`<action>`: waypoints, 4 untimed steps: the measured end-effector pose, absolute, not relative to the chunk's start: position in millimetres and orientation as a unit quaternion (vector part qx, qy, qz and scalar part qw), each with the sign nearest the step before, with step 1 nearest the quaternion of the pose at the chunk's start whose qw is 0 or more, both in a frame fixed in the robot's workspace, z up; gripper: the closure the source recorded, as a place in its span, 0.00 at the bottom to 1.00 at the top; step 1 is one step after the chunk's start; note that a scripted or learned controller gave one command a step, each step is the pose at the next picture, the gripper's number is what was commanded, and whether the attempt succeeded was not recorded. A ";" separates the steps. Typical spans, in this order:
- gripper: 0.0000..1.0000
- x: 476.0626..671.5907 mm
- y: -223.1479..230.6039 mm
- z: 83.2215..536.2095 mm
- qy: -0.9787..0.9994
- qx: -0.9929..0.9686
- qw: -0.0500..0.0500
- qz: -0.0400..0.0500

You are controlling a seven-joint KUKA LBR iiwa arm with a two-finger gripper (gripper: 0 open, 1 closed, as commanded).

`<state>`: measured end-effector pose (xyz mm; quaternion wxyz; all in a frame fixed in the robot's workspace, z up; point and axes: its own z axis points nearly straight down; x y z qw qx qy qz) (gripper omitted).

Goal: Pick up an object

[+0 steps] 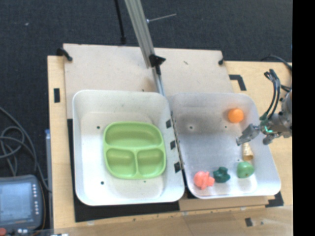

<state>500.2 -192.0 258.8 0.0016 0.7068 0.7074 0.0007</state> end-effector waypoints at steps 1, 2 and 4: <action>0.00 499.1 -200.5 199.6 0.707 0.707 -0.001 -0.001; 0.00 499.1 -196.2 137.5 0.707 0.707 -0.002 -0.001; 1.00 501.0 -198.8 112.2 0.704 0.710 0.003 0.001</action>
